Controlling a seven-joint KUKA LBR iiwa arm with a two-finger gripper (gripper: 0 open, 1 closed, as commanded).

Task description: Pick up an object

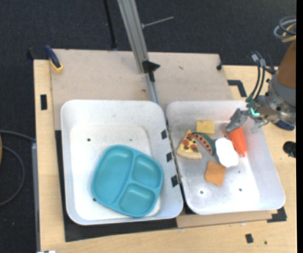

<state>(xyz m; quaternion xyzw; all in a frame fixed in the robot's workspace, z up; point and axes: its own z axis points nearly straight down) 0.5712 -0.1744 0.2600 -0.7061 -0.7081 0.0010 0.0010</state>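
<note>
The right bin [267,188] holds several toy foods. A pizza slice [189,145] lies near its left wall, with a small yellow block [205,126] just behind it. A white piece [226,152] sits in the middle, an orange carrot [238,141] leans against its right side, and a tan-orange chunk [215,173] lies in front. My gripper [243,125] hangs over the bin's back right, just above the carrot's upper end. It is open and nothing sits between its fingers [235,122].
The left bin [72,115] carries a teal divided plate [128,180]. An aluminium post [133,28] rises behind the gap between the bins. Cables run along the arm at the right.
</note>
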